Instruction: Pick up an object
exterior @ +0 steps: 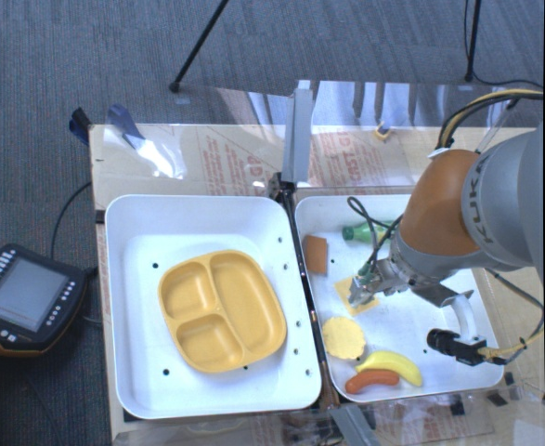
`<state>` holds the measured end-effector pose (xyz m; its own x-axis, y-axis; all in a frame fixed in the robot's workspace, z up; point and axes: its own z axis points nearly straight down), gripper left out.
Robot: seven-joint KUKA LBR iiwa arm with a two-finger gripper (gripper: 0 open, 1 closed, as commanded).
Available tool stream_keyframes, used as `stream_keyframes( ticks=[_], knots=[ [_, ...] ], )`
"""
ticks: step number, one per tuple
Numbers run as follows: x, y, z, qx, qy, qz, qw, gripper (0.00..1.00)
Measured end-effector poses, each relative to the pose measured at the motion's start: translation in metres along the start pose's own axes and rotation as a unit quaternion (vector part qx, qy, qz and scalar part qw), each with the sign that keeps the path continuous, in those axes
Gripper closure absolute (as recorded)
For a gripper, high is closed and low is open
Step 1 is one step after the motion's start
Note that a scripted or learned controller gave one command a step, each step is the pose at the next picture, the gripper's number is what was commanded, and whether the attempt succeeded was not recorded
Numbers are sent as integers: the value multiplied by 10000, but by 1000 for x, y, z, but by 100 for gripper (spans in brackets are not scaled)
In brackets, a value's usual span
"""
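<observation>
Right bin, centre-right of frame: I see the gripper low over the pale yellow slice, presumably lined up to grasp it; I cannot tell whether it is open or closed

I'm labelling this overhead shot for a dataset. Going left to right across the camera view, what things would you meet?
Grey handheld screen controller → yellow three-compartment plastic tray → brown rectangular block → curved yellow toy banana.
</observation>
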<state>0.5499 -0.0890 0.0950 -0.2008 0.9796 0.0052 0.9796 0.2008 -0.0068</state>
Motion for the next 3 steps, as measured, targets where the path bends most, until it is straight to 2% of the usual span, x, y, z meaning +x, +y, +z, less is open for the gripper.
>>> stream_keyframes(
  ticks=[1,2,3],
  knots=[
    [0,0,0,2,0,0,10000,0],
    [0,0,-8,14,13,16,10000,100],
    [-4,3,10,-4,-2,749,9972,100]
  ],
)
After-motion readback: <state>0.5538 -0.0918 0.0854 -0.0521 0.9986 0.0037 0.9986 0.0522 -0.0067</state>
